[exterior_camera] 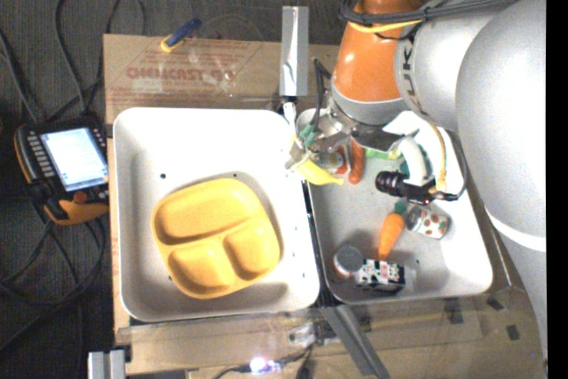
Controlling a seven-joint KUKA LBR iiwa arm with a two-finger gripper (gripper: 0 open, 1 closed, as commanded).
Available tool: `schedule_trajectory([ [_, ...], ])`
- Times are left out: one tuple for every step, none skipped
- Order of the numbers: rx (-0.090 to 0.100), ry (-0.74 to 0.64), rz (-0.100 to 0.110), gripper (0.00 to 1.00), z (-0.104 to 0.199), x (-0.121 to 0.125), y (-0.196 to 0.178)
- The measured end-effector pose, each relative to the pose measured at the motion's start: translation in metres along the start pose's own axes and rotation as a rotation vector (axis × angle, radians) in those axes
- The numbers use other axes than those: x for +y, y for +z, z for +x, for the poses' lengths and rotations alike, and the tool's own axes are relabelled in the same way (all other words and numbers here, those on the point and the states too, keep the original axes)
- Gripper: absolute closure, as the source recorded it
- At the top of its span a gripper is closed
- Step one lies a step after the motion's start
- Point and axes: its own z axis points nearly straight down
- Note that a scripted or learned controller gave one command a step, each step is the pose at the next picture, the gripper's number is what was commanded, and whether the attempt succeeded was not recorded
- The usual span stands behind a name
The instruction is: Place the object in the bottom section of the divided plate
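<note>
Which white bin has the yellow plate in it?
The left white bin holds the yellow divided plate. The right white bin instead holds small things, such as a toy carrot, below the gripper.

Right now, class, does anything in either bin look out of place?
The yellow divided plate sits askew in the left bin, turned at an angle to its walls. In the right bin, the carrot leans among jumbled items.
</note>
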Motion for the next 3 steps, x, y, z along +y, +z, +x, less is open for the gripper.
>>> schedule_trajectory([
  [0.000, 0.017, 0.001, 1.00, 0.066, 0.000, 0.000],
  [-0.002, -0.052, 0.002, 1.00, 0.120, 0.033, -0.007],
  [-0.001, -0.010, 0.002, 1.00, 0.157, 0.019, -0.026],
])
